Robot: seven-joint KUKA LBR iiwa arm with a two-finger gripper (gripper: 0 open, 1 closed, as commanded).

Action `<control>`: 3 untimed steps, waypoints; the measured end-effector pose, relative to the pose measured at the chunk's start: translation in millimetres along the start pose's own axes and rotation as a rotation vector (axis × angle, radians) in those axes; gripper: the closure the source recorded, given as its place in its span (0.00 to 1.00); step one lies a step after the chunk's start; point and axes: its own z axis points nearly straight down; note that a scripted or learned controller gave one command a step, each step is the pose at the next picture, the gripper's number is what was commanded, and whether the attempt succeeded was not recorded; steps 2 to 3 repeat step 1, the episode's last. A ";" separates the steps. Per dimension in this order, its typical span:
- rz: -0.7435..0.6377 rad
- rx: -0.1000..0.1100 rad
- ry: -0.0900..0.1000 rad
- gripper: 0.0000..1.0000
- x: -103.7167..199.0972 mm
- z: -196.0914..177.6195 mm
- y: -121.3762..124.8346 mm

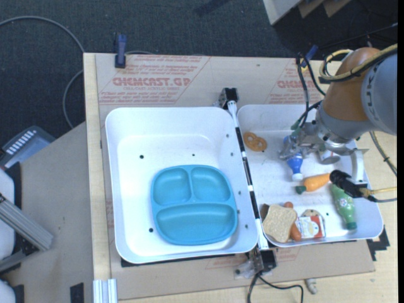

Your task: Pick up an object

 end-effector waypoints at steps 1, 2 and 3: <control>-0.003 -0.002 0.001 1.00 89.7 -91.1 48.4; -0.003 -0.002 0.001 1.00 89.7 -91.1 48.4; -0.003 -0.002 0.001 1.00 89.7 -91.1 48.4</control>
